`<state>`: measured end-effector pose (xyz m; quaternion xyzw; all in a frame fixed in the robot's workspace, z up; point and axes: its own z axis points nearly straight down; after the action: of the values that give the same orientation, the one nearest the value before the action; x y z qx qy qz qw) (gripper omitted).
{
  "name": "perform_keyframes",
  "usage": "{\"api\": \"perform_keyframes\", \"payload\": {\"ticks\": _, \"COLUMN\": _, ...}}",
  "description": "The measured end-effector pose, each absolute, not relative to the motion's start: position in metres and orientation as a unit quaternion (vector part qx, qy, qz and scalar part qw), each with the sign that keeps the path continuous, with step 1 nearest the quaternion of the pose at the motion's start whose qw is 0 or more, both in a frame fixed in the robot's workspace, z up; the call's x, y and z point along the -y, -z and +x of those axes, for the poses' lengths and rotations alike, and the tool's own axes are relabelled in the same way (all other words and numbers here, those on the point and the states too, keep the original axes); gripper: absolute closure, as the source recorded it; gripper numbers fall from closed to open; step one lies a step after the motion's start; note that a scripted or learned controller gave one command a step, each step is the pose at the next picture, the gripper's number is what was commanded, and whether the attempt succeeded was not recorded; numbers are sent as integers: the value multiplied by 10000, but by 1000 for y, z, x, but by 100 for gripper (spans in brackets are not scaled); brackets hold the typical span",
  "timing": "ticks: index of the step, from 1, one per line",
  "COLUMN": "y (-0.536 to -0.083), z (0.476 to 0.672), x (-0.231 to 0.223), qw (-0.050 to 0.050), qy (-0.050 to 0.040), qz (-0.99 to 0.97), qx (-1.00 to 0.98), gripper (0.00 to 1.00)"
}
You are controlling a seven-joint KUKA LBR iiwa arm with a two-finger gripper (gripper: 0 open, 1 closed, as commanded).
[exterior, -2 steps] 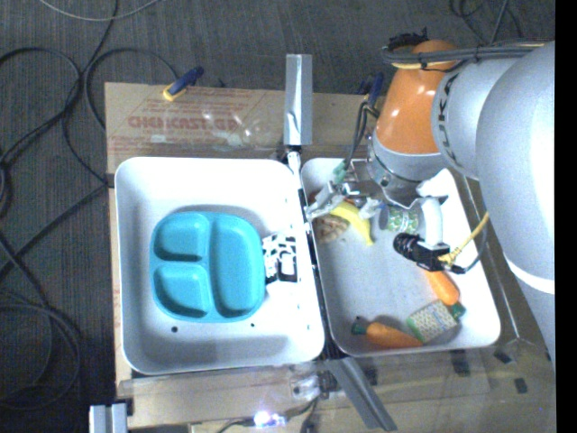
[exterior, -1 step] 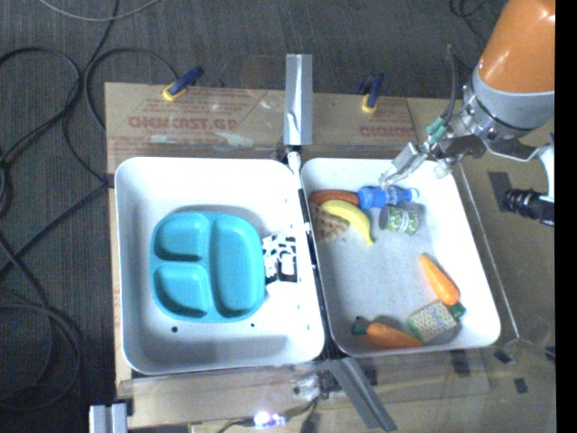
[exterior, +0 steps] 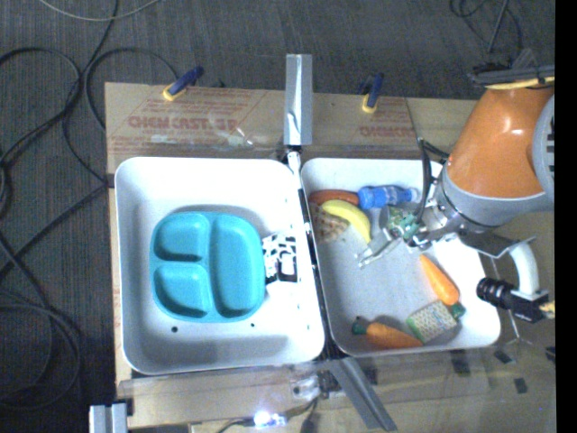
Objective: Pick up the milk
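Pincer (exterior: 374,251) hangs low in the right bin (exterior: 478,336), its two thin metal fingers (exterior: 368,258) spread apart in a narrow V with nothing between them. Its tips sit over bare bin floor, just below a yellow banana (exterior: 347,215) and a blue water bottle (exterior: 386,195) lying near the bin's back wall. Beside the banana lies a brownish piece of food (exterior: 329,230), with something red (exterior: 332,197) behind it. Right of the fingers lies an orange carrot (exterior: 439,279); a second carrot (exterior: 389,334) and a greenish packet (exterior: 431,320) rest near the front wall. Milk carton (exterior: 280,256), white with black patches, lies in the left bin (exterior: 135,332) against the dividing wall, just beside a blue sectioned tray (exterior: 208,263). Both bins rest on the desk (exterior: 216,120).
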<state>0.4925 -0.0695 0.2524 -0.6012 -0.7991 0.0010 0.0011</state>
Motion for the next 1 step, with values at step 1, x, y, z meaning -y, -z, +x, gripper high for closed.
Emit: {"api": "perform_keyframes", "payload": {"ticks": 1, "y": -183, "z": 485, "x": 24, "qw": 12, "qy": -5, "qz": -5437, "qx": 8392, "gripper": 0}}
